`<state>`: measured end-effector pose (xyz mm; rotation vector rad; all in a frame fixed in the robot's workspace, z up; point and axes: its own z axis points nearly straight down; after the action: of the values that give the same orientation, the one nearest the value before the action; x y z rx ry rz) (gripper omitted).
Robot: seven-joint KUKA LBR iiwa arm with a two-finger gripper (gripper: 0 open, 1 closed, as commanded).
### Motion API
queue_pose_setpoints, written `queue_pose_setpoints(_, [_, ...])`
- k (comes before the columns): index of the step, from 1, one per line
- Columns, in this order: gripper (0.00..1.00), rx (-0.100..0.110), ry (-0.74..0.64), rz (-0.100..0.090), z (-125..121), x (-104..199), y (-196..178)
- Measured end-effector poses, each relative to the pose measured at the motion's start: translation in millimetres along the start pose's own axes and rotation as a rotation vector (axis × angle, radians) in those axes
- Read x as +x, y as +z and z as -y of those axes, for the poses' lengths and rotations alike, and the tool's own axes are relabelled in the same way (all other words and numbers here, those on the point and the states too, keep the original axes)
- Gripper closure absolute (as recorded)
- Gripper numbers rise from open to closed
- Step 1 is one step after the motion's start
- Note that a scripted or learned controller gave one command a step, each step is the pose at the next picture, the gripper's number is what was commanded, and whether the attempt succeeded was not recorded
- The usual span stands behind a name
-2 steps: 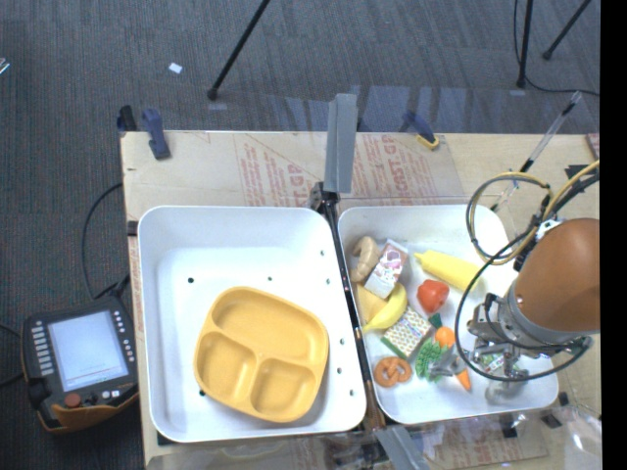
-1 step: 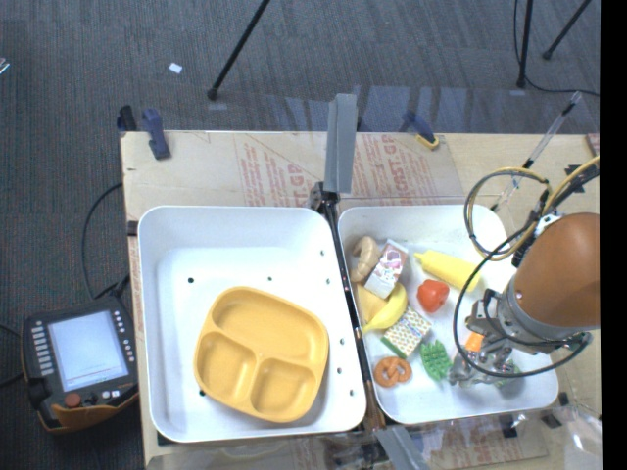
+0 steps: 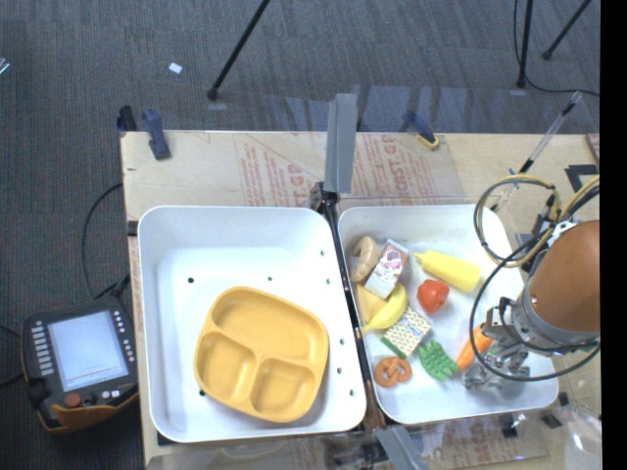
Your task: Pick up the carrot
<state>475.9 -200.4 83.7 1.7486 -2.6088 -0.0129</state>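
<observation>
1. The carrot (image 3: pixel 471 347) is seen in the right bin (image 3: pixel 456 221), near its right side, as a small orange piece lying just beside the green toy (image 3: pixel 437 359).
2. The gripper (image 3: pixel 495 362) is placed low over the bin's right front corner, touching or nearly touching the carrot; whether it is released or clenched cannot be told, since cables and the wrist cover it.
3. The carrot is judged to be a light, stiff, smooth plastic toy, likely to slip; it would best be taken across its thicker middle.
4. Red printing is seen on the cardboard (image 3: pixel 279 174) behind the bins, but it cannot be read reliably.
</observation>
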Motion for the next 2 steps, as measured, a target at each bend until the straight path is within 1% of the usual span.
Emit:
queue_pose_setpoints(1, [1.00, 0.001, -0.370, 0.001, -6.7, -19.3, -0.4])
queue_pose_setpoints(2, [1.00, 0.000, -0.600, 0.001, -4.0, -10.6, -0.4])
